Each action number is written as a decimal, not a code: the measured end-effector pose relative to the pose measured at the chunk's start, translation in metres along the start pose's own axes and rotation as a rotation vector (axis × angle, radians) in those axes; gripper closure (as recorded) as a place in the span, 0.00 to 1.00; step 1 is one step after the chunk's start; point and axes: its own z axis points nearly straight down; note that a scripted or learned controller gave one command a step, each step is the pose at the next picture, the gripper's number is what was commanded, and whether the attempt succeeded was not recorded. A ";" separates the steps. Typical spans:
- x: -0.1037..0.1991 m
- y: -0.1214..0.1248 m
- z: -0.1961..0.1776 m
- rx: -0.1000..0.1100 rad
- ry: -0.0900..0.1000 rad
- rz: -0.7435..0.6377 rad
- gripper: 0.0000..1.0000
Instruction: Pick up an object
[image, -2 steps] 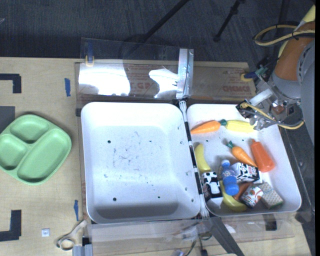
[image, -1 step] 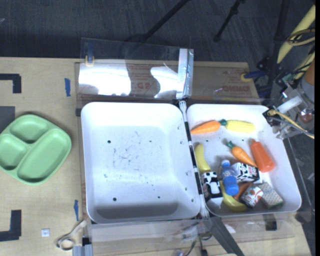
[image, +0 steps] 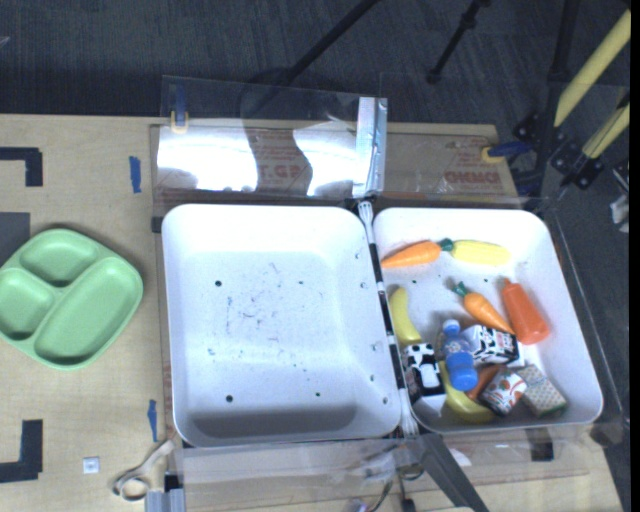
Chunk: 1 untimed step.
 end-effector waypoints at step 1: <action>0.000 0.000 0.000 0.000 0.000 -0.001 0.00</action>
